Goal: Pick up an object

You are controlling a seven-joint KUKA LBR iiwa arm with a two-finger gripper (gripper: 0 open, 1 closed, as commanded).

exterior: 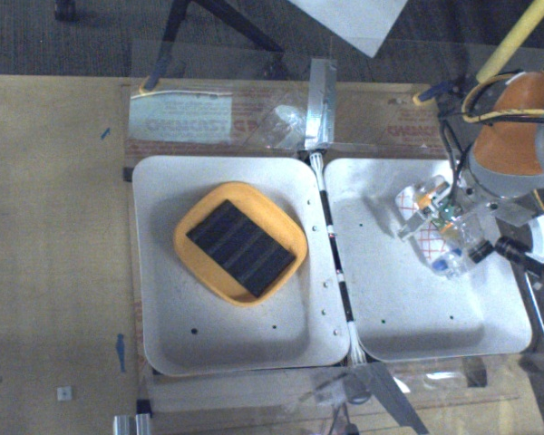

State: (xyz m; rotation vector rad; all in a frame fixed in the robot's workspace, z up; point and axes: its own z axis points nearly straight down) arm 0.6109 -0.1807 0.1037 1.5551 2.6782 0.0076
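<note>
Two bins face you: your pincer (446,229) is low over the right bin (390,315); its state I cannot tell.

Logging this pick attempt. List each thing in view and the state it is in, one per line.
Orange pad with dark ribbed top: lying flat in the left bin, untouched.
Clear packet with red and white print: crumpled, lying in the right bin, under the gripper.
Gripper: down over the packet; grip unclear.
Arm: reaching in over the right bin.
</note>
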